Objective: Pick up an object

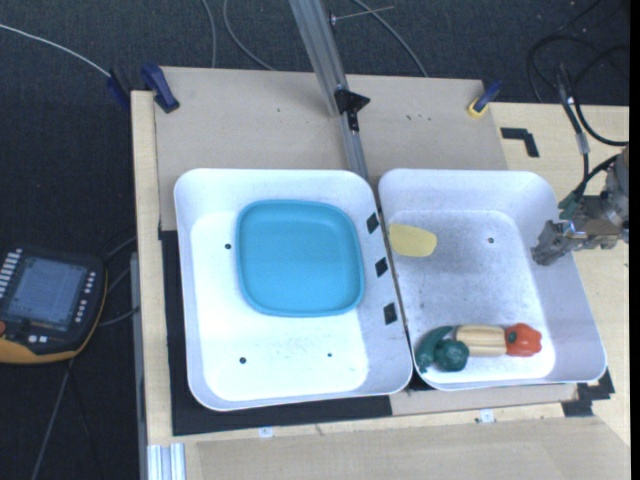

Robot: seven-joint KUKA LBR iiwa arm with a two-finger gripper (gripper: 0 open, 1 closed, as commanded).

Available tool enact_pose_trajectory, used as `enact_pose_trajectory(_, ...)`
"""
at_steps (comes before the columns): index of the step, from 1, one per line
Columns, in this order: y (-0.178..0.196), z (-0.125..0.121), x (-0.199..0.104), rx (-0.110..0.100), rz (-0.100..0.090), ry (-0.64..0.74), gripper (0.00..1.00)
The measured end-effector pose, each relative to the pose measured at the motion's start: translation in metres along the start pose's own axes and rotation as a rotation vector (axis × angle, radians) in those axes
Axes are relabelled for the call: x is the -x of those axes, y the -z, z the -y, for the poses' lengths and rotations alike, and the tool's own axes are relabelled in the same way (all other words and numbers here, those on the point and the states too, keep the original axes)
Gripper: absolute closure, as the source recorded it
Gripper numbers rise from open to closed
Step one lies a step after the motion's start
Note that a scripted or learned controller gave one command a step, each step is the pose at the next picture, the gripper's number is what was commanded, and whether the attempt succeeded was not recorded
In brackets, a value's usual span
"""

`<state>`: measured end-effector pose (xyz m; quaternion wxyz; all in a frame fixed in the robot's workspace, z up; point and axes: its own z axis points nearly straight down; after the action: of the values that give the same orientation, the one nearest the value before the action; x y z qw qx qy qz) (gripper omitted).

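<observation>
Nearest, along the front wall of the right bin [590, 343], three small things are seen lying in a row: a dark green piece [442, 353] at the left, a tan wooden piece [480, 340] touching it in the middle, and a red piece [523, 340] at the right end, close to the bin's front right corner. Whether these are three separate toys or parts joined together cannot be told. Further back in the same bin, a pale yellow piece [412, 240] is seen lying alone against the left wall, well apart from the front row.

In the left bin [200, 268] a blue square plate [300, 258] is seen lying flat, toward the back and right of the bin floor. Between the two bins, small black clips [381, 266] are set along the shared edge.

At the right wall of the right bin, about halfway back, the gripper [552, 245] is seen at the rim, with nothing visible between its parts; whether it is spread or pressed together cannot be told. It is well apart from all the objects.

Beyond the bins, a grey metal rail [325, 58] is seen running from the bench's back edge toward the gap between the bins. Blue clamps [158, 86] and a yellow-and-blue clamp [485, 98] are fixed at the back corners of the bench [250, 118].
</observation>
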<state>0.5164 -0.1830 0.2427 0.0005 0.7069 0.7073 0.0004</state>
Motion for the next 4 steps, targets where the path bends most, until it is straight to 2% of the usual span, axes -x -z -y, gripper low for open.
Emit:
enact_pose_trajectory(2, -0.021, -0.037, -0.101, -0.002, -0.001, 0.003, 1.0)
enact_pose_trajectory(3, -0.008, -0.053, -0.148, 0.0, -0.001, 0.003, 1.0)
enact_pose_trajectory(4, -0.017, -0.075, -0.202, -0.002, -0.001, 0.004, 1.0)
